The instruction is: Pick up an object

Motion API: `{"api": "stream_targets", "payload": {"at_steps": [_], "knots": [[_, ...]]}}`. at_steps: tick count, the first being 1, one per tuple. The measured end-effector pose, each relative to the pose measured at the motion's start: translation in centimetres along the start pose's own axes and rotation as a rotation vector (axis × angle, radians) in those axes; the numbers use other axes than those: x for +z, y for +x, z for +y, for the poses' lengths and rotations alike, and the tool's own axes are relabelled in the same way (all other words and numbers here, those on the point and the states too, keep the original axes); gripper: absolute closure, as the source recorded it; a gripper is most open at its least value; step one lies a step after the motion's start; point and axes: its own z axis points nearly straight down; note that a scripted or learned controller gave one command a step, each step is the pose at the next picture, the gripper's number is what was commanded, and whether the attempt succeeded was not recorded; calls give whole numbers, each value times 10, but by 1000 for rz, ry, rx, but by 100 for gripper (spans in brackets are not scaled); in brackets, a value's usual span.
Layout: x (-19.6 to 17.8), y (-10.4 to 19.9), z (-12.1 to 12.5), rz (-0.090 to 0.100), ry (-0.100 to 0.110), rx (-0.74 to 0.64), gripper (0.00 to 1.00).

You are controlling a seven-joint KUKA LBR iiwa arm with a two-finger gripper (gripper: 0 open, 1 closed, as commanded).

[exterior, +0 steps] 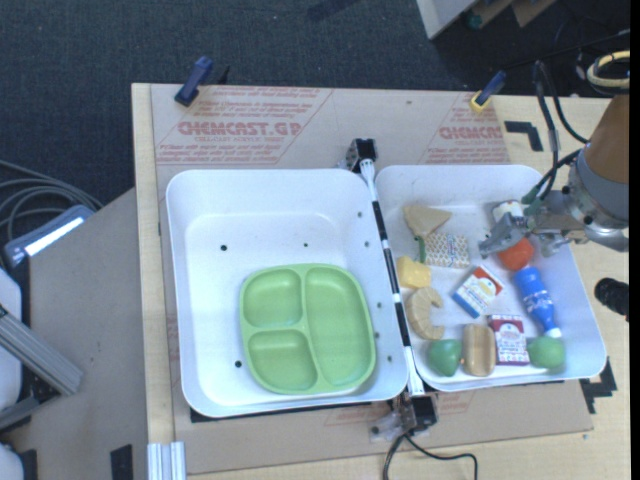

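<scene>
Along the right bin's (590,313) near edge lie a green ball (444,356), a tan bread roll (478,349) and a red-and-white carton (509,339), all unlifted. Toward the far right corner the two-finger gripper (512,230) sits low over an orange-red round toy (517,255); grip state unclear, so picking remains undone

On my counter (250,128) I have two bins side by side. The left bin (200,208) holds a divided tray (307,328), set toward its near right part. The right bin (585,338) holds everything else: a wedge (425,218) at the back left, a bottle (535,298) toward the right, a small carton (476,290) left of the bottle, and a box (509,340) near the front. The hand (515,230) sits over the back right of this bin, just behind the bottle.
</scene>
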Motion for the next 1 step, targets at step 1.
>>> {"api": "stream_targets", "payload": {"at_steps": [1], "knots": [[105, -48, -34, 0, 2, 2, 0]]}}
